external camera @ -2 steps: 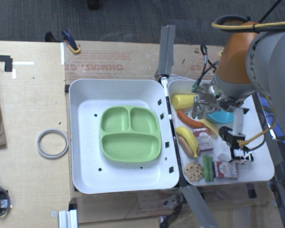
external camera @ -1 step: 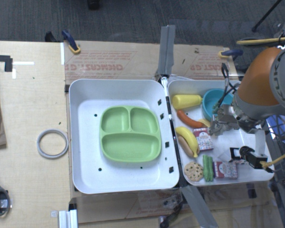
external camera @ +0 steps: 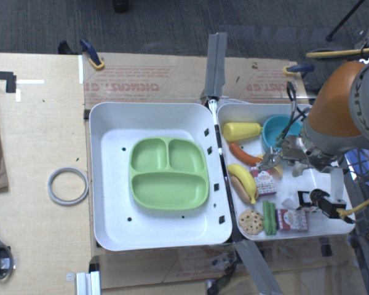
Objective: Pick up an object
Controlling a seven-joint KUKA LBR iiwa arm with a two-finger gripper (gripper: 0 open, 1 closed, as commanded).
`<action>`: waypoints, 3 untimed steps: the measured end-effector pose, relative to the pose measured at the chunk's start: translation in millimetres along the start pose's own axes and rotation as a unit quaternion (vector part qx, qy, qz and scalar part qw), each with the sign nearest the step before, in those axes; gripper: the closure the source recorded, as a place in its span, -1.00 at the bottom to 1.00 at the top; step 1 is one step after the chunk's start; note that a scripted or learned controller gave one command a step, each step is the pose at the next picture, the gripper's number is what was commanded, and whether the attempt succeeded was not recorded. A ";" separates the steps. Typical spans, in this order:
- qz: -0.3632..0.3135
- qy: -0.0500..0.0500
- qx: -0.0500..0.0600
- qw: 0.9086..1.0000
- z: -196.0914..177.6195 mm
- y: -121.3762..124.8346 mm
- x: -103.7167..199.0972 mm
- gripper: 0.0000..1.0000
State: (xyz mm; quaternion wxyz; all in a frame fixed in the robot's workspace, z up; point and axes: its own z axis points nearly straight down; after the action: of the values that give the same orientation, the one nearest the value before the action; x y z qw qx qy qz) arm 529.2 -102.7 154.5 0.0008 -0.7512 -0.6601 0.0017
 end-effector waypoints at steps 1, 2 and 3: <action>0.139 0.000 0.000 0.990 -97.9 -32.7 -6.7 -1.00; 0.092 0.000 0.001 0.996 -13.2 -19.4 -1.9 -1.00; -0.113 0.000 0.000 0.994 44.0 17.2 0.6 -1.00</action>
State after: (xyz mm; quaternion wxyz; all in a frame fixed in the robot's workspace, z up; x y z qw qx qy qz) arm 546.2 -104.3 110.4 0.0011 -0.6721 -0.7405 0.0013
